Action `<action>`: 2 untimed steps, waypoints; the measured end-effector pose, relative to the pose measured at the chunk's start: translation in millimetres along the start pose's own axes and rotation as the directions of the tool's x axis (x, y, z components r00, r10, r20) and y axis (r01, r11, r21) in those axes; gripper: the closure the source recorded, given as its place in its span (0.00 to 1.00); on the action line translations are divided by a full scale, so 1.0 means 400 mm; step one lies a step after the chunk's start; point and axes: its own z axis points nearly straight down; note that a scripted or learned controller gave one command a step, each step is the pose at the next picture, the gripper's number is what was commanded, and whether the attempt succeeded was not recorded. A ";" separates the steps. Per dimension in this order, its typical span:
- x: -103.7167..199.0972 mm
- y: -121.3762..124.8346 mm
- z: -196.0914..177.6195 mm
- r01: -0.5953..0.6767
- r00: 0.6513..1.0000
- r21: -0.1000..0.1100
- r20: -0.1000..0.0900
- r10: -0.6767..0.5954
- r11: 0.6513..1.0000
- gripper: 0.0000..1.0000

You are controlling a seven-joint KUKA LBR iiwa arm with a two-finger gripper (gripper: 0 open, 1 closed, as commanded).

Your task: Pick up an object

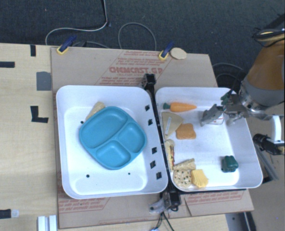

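Your gripper (211, 115) hangs over the right bin (246, 150), seemingly empty, though how far open you cannot tell; the carrot (182, 107) lies just left of it, long axis running left-right, nearest pick.

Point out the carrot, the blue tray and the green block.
carrot (183, 107), camera view, middle of its orange body.
blue tray (113, 136), camera view, ridge between its compartments.
green block (229, 164), camera view, centre of its top face.
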 end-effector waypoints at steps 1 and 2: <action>0.112 0.063 0.325 0.004 1.000 -0.001 0.001 -0.004 1.000 0.00; 0.105 0.066 0.280 0.000 1.000 -0.006 0.002 0.000 1.000 1.00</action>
